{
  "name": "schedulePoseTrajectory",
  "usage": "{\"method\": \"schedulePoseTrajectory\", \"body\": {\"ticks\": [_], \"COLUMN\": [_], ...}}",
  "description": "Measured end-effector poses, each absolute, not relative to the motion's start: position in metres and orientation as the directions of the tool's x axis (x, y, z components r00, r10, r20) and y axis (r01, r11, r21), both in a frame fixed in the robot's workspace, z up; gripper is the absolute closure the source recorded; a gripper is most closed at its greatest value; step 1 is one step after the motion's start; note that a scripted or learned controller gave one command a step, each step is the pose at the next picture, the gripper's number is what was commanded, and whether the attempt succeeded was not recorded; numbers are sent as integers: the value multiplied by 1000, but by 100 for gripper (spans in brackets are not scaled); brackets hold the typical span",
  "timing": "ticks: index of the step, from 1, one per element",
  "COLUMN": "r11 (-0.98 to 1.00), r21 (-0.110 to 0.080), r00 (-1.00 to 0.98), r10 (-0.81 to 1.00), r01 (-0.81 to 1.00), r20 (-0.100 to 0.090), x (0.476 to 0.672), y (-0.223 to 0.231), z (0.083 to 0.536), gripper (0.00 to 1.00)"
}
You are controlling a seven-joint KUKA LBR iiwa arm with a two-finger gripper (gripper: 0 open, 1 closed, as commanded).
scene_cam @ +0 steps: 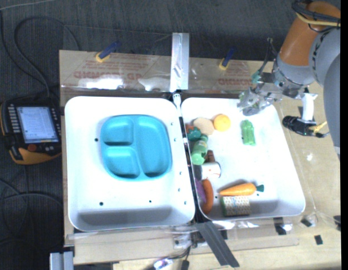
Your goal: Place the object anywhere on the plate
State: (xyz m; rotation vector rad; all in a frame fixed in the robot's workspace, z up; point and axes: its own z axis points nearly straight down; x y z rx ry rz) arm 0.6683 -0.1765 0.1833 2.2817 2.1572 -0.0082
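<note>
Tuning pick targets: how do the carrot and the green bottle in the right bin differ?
Colour: the carrot is orange with a green tip; the green bottle is all green.
Pose: the carrot lies left to right in the view, the green bottle top to bottom.
Place: the carrot lies near the bin's lower edge, touching a grey block; the green bottle lies apart, just below the gripper.
Both lie flat in the right bin.

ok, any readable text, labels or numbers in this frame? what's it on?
None can be read.
Clear sheet behind the bins: red print, too blurred.
Teach pendant screen: lines of text, too small.
Small box by the toy carrot: pattern, no legible label.
</note>
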Motion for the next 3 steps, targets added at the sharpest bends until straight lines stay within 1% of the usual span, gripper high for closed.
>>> {"method": "schedulePoseTrajectory", "body": {"ticks": [1,2,3], "r11": [237,321,320], "r21": [-1,-2,-2], "r00": [-237,-321,-320], "r10": [971,947,947], "r01": [971,947,947], "r20": [1,1,1], "x": [644,620,620], "y": [-56,0,0], "z": [183,183,183], "gripper": [100,100,0]}}
